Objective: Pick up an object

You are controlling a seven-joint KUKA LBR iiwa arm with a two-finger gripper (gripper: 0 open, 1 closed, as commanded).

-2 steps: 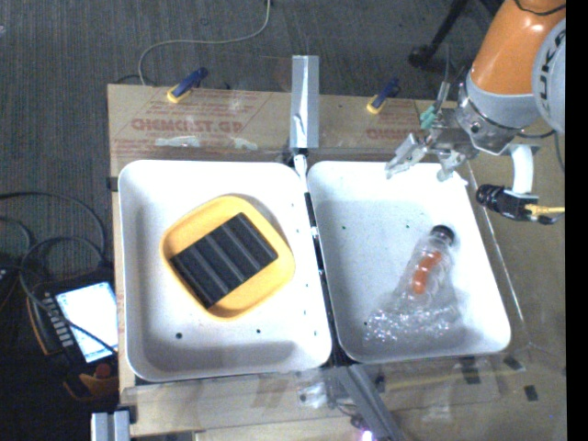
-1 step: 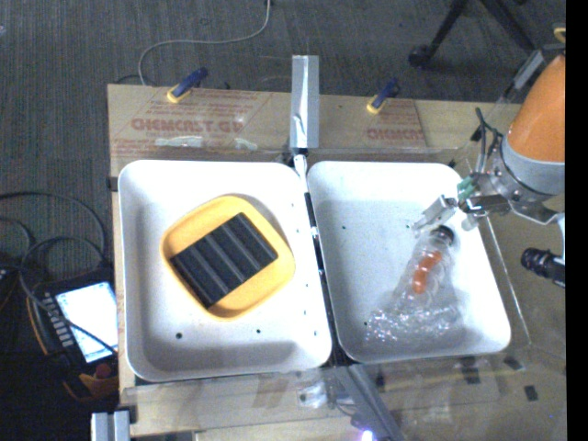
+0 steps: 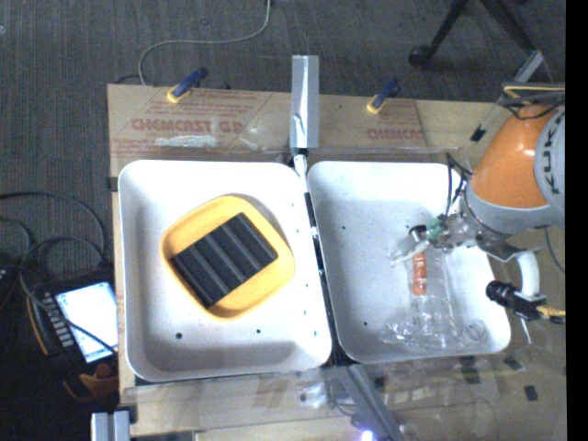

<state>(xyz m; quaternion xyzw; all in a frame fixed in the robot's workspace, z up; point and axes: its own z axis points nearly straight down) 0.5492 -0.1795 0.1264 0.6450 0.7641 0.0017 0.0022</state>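
A: Object location?
B: Clear plastic item (image 3: 430, 292) with an orange part, right bin (image 3: 367, 200), near its right and front edges.
A: Gripper?
B: Gripper (image 3: 441, 232) sits over the item's far end; finger state cannot be told.
A: Left bin (image 3: 147, 191)?
B: Yellow tray (image 3: 230, 255) with black ribbed insert, central.

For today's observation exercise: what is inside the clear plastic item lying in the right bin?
Through the clear plastic item in the right bin an orange-red piece shows near its upper end. The rest looks transparent, with white bin floor behind. The gripper covers its top end.
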